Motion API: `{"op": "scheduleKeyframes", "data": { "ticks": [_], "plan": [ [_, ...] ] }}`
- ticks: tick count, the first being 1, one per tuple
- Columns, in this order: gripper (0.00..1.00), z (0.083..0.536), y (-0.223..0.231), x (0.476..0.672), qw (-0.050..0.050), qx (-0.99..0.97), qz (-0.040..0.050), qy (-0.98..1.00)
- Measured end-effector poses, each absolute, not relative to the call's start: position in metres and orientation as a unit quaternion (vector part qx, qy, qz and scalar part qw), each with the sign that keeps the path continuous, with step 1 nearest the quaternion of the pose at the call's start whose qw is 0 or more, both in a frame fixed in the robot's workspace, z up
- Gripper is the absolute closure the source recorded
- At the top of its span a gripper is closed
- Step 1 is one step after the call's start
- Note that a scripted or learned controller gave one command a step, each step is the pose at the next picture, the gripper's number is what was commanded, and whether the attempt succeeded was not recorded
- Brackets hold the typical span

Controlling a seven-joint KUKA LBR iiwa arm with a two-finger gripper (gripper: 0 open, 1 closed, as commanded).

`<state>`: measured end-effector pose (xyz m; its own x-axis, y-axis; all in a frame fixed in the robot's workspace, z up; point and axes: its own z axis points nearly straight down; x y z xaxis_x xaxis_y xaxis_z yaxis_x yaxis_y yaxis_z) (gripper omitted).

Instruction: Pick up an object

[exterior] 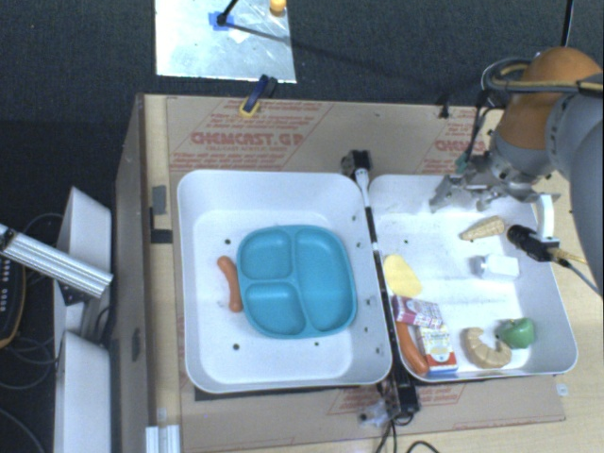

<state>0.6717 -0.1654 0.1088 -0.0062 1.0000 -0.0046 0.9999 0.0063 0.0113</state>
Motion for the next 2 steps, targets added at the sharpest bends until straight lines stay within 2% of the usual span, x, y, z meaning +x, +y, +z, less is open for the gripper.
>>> {"op": "scheduleKeyframes", "data": {
  "ticks": [1, 2],
  "plan": [
    [0.0, 0.084, -0.138, 0.656, 0.001, 0.706, 0.0007, 0.708],
    [0.0, 0.085, -0.16, 0.669, 0.002, 0.706, 0.0009, 0.708]
  ]
}}
